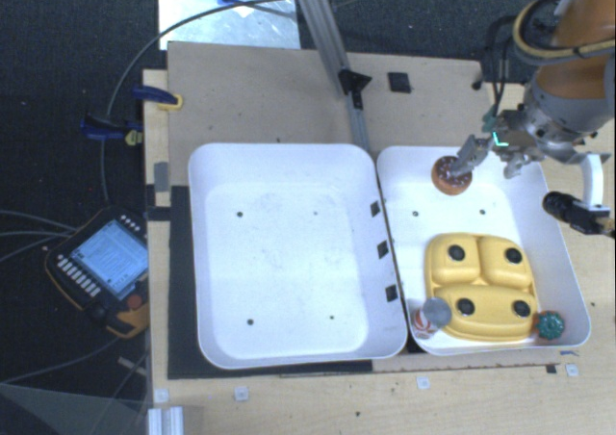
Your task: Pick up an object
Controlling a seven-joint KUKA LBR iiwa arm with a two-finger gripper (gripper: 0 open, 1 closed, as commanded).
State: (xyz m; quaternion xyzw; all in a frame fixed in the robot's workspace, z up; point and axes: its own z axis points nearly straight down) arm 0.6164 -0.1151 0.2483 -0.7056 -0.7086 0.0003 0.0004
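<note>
Claw [478,156]: at the far end of the right bin [568,274], reaching in from the right on the grey arm [568,87] with its orange band. One finger [469,156] slants down to touch the upper edge of the brown disc [450,176]; a second finger [515,164] stands well apart to its right, over the bin's far rim. Claw wide, nothing between the fingers.

Near row, right bin: grey ball [436,311] in the near left corner, beside a small red-and-white piece [421,320] against the bin wall; teal ball [551,325] in the near right corner. Both balls touch or nearly touch the yellow tray.

Middle, right bin: yellow tray [481,287], four rounded lobes, each with a dark spot, lying flat and taking most of the near half.

Far, right bin: brown disc, round, flat on the bin floor near the far wall, well apart from the tray.

Left bin [217,260]: white, shallow, side by side with the right bin, edges touching along the middle.

Surface [260,96]: tan board bearing both bins. Metal pole [322,19] rises at a slant from its far edge.

Off the surface, left: handheld pendant [104,265] with lit screen, on dark floor with cables [125,67].
</note>
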